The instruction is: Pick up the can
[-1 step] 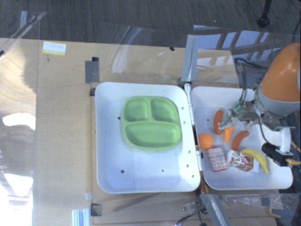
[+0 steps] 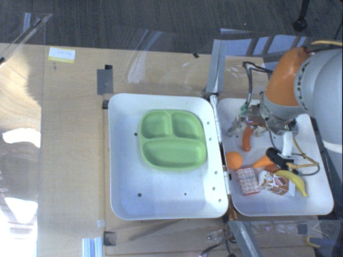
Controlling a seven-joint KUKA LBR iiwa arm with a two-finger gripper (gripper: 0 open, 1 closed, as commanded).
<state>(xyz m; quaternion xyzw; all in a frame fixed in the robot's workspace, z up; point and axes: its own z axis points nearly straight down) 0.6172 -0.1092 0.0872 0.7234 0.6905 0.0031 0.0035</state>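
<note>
Nearest, in right bin (image 2: 321, 205): red carton (image 2: 247, 180), packet (image 2: 276, 182), banana (image 2: 296, 180). Behind these, orange (image 2: 233, 160) and carrot (image 2: 263, 162). In left bin (image 2: 123, 197), green tray (image 2: 172, 139). Farther, red cylinder (image 2: 246, 139), possibly the can, just below gripper (image 2: 244, 123). Claw state: cannot tell.

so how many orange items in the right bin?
3: a round orange by the divider, a carrot right of it, and a reddish sausage-like piece above. The arm may hide more.
</note>
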